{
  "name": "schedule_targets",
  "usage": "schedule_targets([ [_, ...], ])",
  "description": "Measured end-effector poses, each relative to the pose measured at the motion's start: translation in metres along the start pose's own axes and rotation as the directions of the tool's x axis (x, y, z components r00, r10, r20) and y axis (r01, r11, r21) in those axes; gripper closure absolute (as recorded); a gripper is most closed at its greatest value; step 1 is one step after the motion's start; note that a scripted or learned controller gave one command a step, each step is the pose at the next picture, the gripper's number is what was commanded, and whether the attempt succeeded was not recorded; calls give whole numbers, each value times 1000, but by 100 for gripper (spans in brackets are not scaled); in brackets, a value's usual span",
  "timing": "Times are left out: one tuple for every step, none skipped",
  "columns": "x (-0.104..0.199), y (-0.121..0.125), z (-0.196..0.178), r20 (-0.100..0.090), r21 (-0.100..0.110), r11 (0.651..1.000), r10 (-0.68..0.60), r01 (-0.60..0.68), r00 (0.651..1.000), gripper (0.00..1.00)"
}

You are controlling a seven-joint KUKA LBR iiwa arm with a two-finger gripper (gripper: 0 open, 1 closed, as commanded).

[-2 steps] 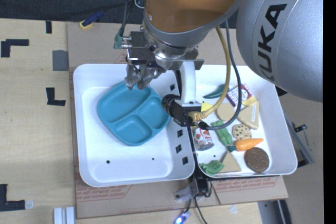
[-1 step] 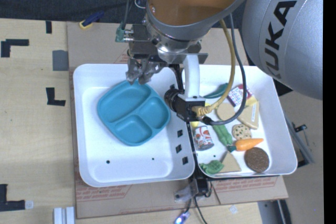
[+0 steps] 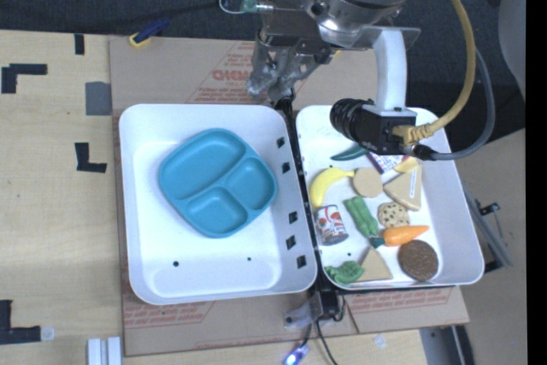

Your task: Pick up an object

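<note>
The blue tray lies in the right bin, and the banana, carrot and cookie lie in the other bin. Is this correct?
Not quite: the camera view shows the blue tray in the left bin. The banana, carrot and cookie do lie in the other bin, the right bin.

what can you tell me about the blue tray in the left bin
The blue divided tray is a light blue, plastic-looking dish with rounded corners and three compartments: one large one along its upper left and two smaller ones on the lower right, split by raised ridges. It lies flat, right side up, turned at a slant to the walls of the left bin. It sits on the bin floor, toward the upper middle, apart from the walls. Its compartments hold nothing, and nothing else touches it.
</note>
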State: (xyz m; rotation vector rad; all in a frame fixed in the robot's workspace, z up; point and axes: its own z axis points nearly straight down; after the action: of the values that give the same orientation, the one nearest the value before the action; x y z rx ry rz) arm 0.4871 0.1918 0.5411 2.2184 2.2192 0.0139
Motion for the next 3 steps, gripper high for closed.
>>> schedule_targets([
  [44, -4, 7, 4, 10, 1000, -5, 5, 1000, 100],
  [40, -7, 163, 12, 25, 1000, -1, 1, 1000, 100],
  [42, -4, 40, -1, 0, 1000, -3, 3, 1000, 100],
])
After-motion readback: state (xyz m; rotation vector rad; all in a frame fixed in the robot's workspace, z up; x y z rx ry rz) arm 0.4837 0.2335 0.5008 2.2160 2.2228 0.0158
